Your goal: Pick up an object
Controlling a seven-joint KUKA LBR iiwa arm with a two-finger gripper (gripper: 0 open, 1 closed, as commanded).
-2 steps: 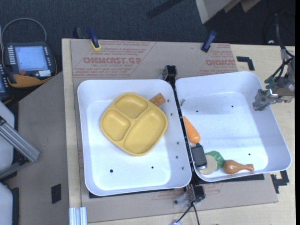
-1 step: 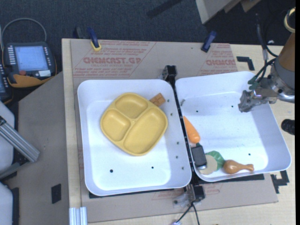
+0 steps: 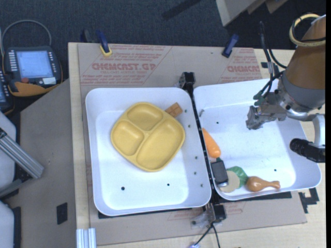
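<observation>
A smooth orange carrot [image 3: 211, 144] lies by the left wall of the right bin [image 3: 289, 185]. A brown drumstick [image 3: 261, 183] and green toy [image 3: 239, 172] sit near the front edge. The end effector [image 3: 256, 119] hangs over bare white floor; I cannot tell its grip. A yellow tray [image 3: 147, 136] fills the left bin [image 3: 103, 180].

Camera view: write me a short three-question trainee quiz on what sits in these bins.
1. True or false: the yellow tray lies in the left bin.
2. Which lies nearest the divider in the right bin? A) carrot B) drumstick C) gripper
3. Fill in: the wooden block pokes out from under the tray's upper ____ edge.

Key: 1 true; 2 A; 3 right.
</observation>
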